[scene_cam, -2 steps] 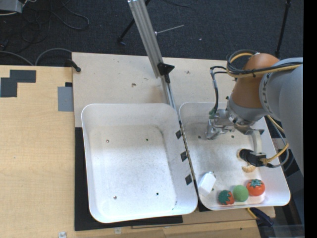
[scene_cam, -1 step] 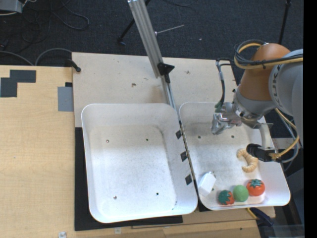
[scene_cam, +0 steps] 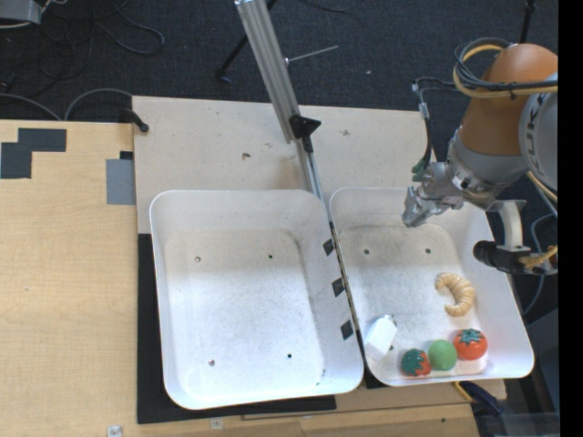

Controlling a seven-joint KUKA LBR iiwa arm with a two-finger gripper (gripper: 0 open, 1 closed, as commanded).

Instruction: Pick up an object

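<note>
Left bin [scene_cam: 182, 244]: a shallow white tray on the bench [scene_cam: 209, 144], its floor bare apart from a few small dark specks.
Right bin [scene_cam: 364, 235]: a second white tray just beside the first, their long sides touching along a seam with small black clips.
Right bin contents: five things, all gathered in the near, right part of the tray.
Croissant [scene_cam: 455, 293]: a tan, curved pastry toy by the right wall; its long axis runs roughly from the far side to the near side, the curve bulging toward the right wall.
Tomato [scene_cam: 470, 343]: red with a green top, in the near right corner.
Green ball [scene_cam: 443, 354]: touching the tomato on its left.
Strawberry [scene_cam: 415, 362]: red and green, just beside the green ball, close to the near wall.
White block [scene_cam: 381, 334]: pale and hard to read against the tray, tilted, near the seam and left of the strawberry.
Jaws [scene_cam: 421, 209]: over the far part of the right bin, well apart from all five things; nothing is between them, and I cannot tell whether they are spread or pressed together.
Arm [scene_cam: 506, 98]: grey with an orange band, reaching in from the right.
Around: a slanted metal rail [scene_cam: 273, 66] crosses the bench behind the bins; a pale wooden board [scene_cam: 64, 271] lies to the left.
In the way: the floor between the jaws and the things is open.
</note>
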